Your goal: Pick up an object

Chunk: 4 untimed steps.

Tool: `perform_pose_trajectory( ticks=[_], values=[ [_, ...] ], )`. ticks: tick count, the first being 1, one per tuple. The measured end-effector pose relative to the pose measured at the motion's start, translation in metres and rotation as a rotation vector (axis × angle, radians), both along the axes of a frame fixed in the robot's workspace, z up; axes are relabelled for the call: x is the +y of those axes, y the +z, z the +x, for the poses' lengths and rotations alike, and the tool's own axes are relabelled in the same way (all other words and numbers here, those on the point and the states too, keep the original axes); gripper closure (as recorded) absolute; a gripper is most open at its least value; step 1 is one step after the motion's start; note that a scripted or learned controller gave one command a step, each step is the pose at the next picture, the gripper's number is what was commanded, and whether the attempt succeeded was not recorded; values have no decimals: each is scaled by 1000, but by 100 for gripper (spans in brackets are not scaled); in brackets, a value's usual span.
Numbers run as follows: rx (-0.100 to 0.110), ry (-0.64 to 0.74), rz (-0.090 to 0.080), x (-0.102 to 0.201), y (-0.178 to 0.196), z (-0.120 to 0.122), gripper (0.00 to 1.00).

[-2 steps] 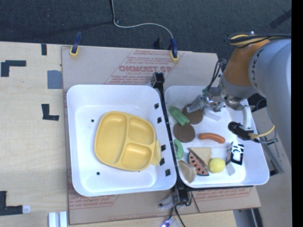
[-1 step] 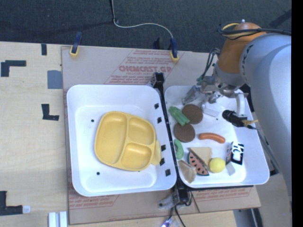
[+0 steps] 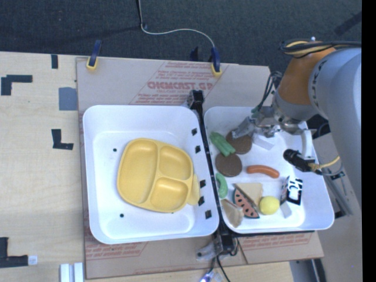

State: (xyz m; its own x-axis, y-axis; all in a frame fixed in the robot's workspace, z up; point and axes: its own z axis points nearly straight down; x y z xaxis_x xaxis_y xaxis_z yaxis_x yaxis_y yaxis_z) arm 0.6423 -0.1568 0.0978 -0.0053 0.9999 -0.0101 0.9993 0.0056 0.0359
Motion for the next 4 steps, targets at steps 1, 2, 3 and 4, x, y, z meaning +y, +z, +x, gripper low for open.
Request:
perform_pose_trajectory(
  ticks=[1,2,3,4],
  values=[
    [14,-3,-3,29,-1,33,0],
    [3,-1,0,36,-1,-9,0],
    [30,-2,9,28,-11,29,0],
    [39,-6,8,52,-13,-31,0]
  ],
)
